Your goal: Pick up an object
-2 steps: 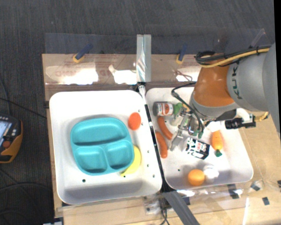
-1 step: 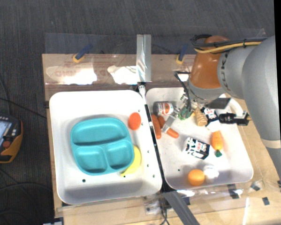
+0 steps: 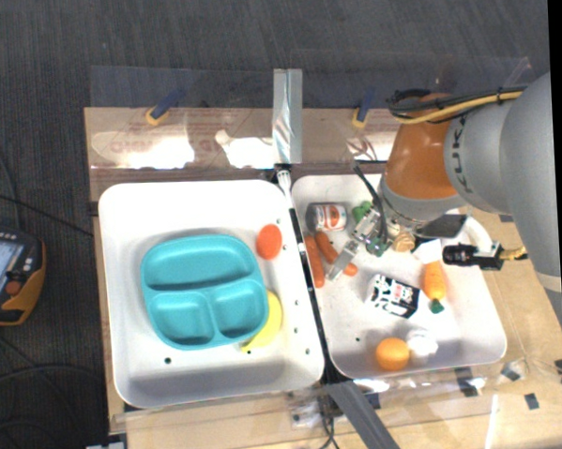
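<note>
Camera view, our KUKA-lettered arm (image 3: 484,152) hiding its gripper (image 3: 357,243): jaw state beyond us, can (image 3: 329,216) label unreadable.

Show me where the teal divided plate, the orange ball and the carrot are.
teal divided plate (image 3: 202,289), camera view, on its centre ridge.
orange ball (image 3: 393,354), camera view, on its top.
carrot (image 3: 434,280), camera view, on its orange body.

- both white bins (image 3: 125,302): smooth glossy plastic
- teal divided tray (image 3: 204,289): matt plastic
- bench top (image 3: 117,143): bare wood under shiny clear film
- floor (image 3: 30,91): dark rough carpet
</note>
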`<state>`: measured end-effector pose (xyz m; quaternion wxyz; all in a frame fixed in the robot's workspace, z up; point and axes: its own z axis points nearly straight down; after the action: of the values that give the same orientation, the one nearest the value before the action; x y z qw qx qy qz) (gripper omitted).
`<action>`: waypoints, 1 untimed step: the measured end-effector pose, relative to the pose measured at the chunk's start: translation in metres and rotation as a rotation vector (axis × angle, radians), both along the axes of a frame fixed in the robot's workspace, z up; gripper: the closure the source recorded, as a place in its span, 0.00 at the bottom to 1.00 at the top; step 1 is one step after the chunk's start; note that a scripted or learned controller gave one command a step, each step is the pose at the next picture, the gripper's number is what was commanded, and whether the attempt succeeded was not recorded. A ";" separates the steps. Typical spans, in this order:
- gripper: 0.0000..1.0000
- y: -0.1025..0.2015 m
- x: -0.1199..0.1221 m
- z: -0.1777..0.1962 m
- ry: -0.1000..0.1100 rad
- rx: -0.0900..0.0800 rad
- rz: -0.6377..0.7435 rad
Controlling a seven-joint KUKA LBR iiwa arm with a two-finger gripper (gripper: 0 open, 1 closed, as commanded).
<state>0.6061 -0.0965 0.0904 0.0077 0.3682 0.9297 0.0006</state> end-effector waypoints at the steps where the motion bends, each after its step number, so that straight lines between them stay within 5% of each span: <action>1: 0.00 0.000 0.000 0.000 0.000 0.000 0.000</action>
<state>0.6061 -0.0965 0.0904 0.0078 0.3681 0.9298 0.0005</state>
